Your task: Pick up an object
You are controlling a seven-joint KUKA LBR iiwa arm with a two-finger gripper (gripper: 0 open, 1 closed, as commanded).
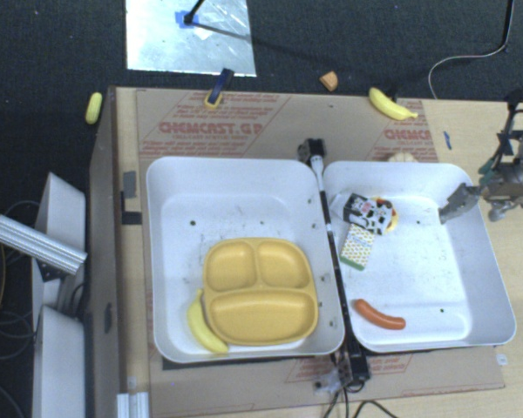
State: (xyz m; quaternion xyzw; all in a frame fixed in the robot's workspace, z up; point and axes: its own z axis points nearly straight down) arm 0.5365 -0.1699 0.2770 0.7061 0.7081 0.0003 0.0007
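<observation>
The right bin [484, 259] holds three things. A small black, white and yellow toy [370, 212] lies near its back left. A pale green dotted card [357, 247] rests just in front of the toy. An orange-red sausage [380, 314] lies near the front wall. My gripper [460, 202] hangs over the bin's back right corner, well to the right of the toy and apart from all three things. The left bin [170, 233] holds a yellow divided plate [260, 290] with a yellow banana [202, 327] against its front left side.
On the bench behind the bins lie a second banana [390, 104] and a yellow and blue clip [216, 89]. A pale lump [403, 157] sits at the right bin's back rim. A black bracket [313, 151] stands between the bins.
</observation>
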